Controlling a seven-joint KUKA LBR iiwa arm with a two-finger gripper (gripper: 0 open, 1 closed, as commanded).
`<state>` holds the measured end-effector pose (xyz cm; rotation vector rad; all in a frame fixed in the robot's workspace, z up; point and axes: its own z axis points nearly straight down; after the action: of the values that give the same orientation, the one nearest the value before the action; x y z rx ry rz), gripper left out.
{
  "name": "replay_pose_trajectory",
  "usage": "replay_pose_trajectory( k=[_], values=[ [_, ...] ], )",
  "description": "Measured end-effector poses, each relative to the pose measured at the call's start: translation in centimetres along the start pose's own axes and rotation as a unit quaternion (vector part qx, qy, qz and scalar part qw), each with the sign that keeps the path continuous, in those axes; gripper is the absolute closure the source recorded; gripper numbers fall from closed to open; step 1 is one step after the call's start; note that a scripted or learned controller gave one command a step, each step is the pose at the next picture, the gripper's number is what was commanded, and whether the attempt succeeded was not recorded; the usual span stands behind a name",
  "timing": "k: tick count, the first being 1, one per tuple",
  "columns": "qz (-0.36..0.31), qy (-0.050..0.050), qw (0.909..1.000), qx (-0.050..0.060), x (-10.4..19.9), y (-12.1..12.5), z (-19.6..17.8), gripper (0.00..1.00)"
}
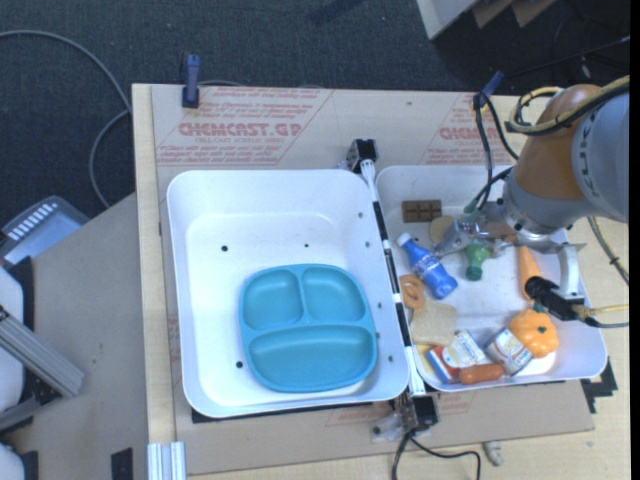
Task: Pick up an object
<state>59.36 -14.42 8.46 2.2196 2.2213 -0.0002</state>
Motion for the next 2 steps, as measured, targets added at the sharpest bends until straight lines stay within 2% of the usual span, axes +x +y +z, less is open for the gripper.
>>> replay_pose_trajectory(
  k=[1, 2],
  values=[
    [0.000, 0.000, 1.0000, -0.001, 0.0, 0.0, -1.0, 1.00],
    [0.000, 0.000, 1.0000, -0.001, -0.4, -2.3, -13.7, 1.00]
  ],
)
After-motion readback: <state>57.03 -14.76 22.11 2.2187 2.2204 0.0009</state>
